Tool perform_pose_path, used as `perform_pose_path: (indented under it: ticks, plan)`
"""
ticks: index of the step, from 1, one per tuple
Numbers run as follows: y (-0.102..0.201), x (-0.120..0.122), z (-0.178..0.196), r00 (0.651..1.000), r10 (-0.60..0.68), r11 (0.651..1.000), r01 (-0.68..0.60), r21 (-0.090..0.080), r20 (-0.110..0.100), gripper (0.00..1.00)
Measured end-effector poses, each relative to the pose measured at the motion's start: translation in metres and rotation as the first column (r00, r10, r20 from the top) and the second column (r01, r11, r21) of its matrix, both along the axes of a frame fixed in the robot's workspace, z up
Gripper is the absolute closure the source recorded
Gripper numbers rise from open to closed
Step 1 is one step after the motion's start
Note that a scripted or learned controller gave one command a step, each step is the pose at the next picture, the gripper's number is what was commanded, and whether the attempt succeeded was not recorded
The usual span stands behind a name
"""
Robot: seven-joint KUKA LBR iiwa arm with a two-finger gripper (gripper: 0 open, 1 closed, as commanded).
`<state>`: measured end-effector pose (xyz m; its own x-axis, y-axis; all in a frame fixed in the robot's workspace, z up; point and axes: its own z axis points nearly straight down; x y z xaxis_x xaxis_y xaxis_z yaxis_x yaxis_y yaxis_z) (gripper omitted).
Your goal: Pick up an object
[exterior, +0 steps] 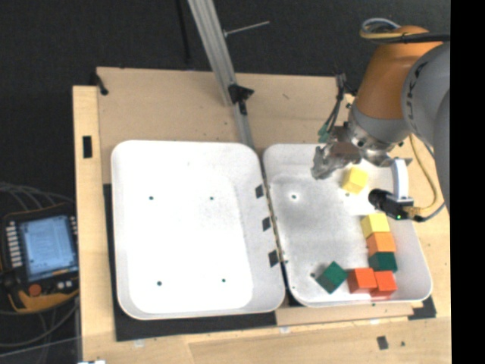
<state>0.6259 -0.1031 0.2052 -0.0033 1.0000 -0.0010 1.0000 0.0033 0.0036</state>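
- Hovering over the upper part of the right bin (303,226), the claw (327,161) is pointing down at the white floor; whether it is released or clenched I cannot tell, since the wrist is covering it from this slanted angle.
- Nothing is showing between the claw's tips, so I am not counting anything as picked up.
- Lying just beside the claw, toward the arm, a pale yellow block (354,179) is sitting tilted on the bin floor; it is looking like the nearest candidate for the pick, though that is my judgement only.
- Along the right wall of the same bin, other blocks are crowding together: a yellow one (374,224), an orange one (381,242) and a dark green one (383,261) are sitting in a column, touching or nearly so.
- Near the lower edge, a red-orange pair (371,280) is resting side by side, and a green block (330,277) is lying turned at an angle just beside them.
- That packing is probably making the wall blocks harder to grasp, as the claw would be lacking room on both sides; the lone pale yellow block is standing freer.
- Beside it, the left bin (189,226) is sitting on the tabletop (288,105).
- Reaching in from the right, the arm (390,82) is leaning over the bin's far corner.
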Motion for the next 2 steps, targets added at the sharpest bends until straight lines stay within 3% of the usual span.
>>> perform_pose_path:
  ticks: [2]
  plan:
    - [0.102, -0.006, 0.017, 1.000, 0.005, 1.000, -0.005, 0.003, 0.000, 1.00]
